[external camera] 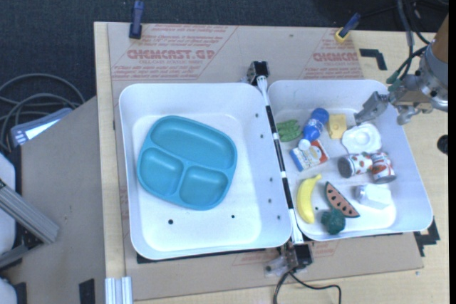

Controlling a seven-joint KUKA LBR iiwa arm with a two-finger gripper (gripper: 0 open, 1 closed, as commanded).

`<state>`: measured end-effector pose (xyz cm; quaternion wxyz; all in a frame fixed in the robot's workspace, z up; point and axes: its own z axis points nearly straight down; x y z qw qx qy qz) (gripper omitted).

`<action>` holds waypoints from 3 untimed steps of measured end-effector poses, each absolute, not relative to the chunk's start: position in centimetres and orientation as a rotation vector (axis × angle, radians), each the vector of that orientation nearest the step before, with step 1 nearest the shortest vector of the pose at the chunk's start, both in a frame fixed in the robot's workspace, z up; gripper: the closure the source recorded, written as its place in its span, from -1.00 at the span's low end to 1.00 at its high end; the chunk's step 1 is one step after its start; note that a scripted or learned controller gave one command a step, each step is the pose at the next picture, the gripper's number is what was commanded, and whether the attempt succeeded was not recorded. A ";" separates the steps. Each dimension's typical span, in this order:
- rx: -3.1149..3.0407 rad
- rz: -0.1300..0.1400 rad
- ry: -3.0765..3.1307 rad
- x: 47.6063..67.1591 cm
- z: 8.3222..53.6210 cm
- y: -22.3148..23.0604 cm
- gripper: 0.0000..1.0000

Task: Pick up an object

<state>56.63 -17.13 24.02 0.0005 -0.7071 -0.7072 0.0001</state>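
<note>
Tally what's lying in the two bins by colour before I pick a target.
Blue: 2, the divided plate and the small bottle
Yellow: 2, the banana and a small block
Green: 2, a leafy piece and a dark round piece
Red: 2, the can and the watermelon slice
White: 3, roughly
Total: 11

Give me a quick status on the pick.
Pincer above right bin's far edge, holding nothing. Toys inside untouched. Can and cup nearest.

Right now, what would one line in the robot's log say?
gripper: open, at right bin's far right rim, holding nothing | banana, can: in bin | blue plate: left bin
</note>
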 end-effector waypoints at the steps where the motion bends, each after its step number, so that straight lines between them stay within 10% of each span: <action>1: -2.219 0.002 -2.220 60.6 9.7 -14.0 -1.00; 2: -2.220 0.002 -2.220 53.6 8.4 -14.2 -1.00; 3: -2.216 0.000 -2.219 51.5 8.4 -16.7 -1.00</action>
